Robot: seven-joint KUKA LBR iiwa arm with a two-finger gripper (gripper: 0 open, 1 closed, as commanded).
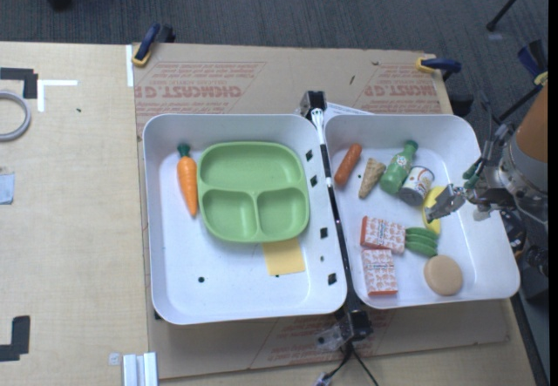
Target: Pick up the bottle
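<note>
Bottle (400, 165), green, lies tilted at the far side of the right bin (488, 236), beside a small can (417, 183) and a cone (371, 177). We see the gripper (443, 201) just right of the can, over something yellow (430, 212); we cannot tell its fingers' state.

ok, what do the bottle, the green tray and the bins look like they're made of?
Bottle: looks like green moulded plastic, toy-like, with a pale label band; too small to be sure.
Green tray: likely matte plastic, one even light green, rounded moulded compartments, no glare.
Bins: white, smooth, slightly glossy, probably thin formed plastic, judging by the rounded corners and rolled rims.
</note>
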